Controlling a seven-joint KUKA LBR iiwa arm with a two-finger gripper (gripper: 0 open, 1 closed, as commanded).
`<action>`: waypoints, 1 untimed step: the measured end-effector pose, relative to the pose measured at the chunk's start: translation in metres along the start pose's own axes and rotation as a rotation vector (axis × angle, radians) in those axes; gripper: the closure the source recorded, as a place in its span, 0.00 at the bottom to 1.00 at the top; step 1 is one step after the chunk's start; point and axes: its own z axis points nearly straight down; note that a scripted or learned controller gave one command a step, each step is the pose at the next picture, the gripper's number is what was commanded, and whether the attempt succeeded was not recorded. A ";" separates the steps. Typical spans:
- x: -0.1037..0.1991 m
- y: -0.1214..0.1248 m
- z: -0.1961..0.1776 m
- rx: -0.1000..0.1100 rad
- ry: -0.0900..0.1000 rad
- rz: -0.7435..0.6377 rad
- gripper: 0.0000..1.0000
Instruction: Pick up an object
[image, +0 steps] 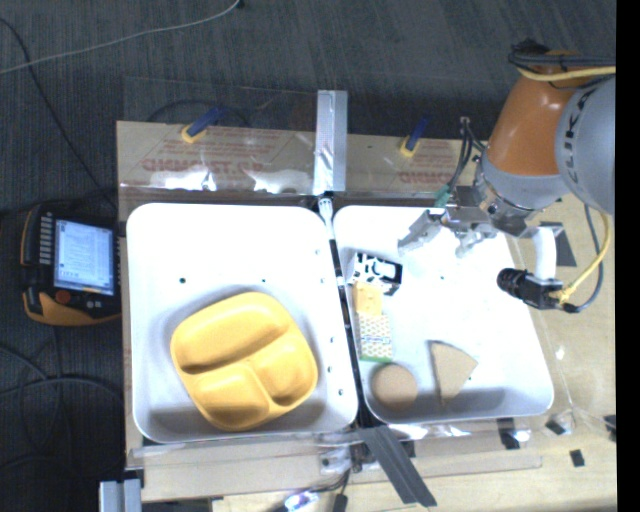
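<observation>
My gripper (443, 234) hangs over the back of the right bin (520, 330), its two fingers spread open with nothing between them. In that bin, along the left wall, lie a black-and-white packet (378, 270) and a yellow-green patterned packet (373, 322). A round tan object (393, 384) sits at the front left, and a tan wedge-shaped piece (455, 366) rests to its right. All of these are in front of and to the left of the gripper, apart from it.
The left bin (160, 240) holds a yellow divided tray (243, 357). A handheld pendant with a lit screen (72, 262) lies off the bench to the left. A metal divider post (331, 140) stands behind the bins. Cables hang by the arm's wrist (545, 285).
</observation>
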 end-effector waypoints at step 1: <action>0.060 0.033 0.038 0.001 -0.001 0.006 0.00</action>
